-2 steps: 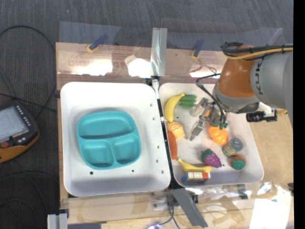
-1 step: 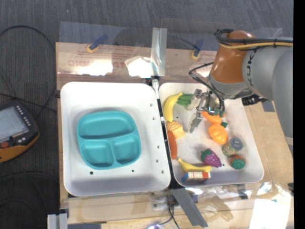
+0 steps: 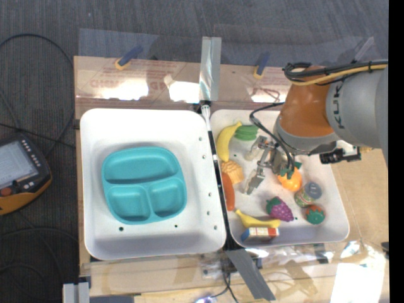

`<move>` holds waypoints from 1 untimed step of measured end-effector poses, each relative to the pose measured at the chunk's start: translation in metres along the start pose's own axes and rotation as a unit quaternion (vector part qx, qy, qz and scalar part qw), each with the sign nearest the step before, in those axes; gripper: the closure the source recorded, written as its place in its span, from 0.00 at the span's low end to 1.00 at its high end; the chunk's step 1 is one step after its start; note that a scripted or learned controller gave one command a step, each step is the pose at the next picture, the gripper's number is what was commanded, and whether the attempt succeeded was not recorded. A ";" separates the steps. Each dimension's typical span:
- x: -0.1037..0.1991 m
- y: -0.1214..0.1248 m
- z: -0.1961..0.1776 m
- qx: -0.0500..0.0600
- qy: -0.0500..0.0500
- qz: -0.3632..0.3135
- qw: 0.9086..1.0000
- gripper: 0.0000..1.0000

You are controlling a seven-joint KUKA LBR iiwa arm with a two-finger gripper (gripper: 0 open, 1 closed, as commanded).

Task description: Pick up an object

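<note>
Orange fruit (image 3: 290, 180) lies just right of the claw (image 3: 259, 169).

Grey cylindrical arm (image 3: 356, 103), smooth casing, dark "KU" lettering near the wrist end. Broad orange band (image 3: 304, 109) just above the wrist. Black and yellow cables (image 3: 328, 71) looping over the top. Small metal tool (image 3: 262, 166), silver linkages, thin dark wires, a black block on one side.
</note>
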State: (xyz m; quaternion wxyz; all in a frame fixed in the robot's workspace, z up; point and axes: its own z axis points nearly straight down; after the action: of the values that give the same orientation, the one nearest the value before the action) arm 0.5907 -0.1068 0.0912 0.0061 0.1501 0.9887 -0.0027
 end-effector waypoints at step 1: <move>-0.068 -0.005 0.002 -0.002 0.022 0.062 0.998 0.00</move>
State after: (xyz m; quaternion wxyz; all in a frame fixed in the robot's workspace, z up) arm 0.6539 -0.1313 0.0902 -0.0153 0.2115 0.9773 0.0029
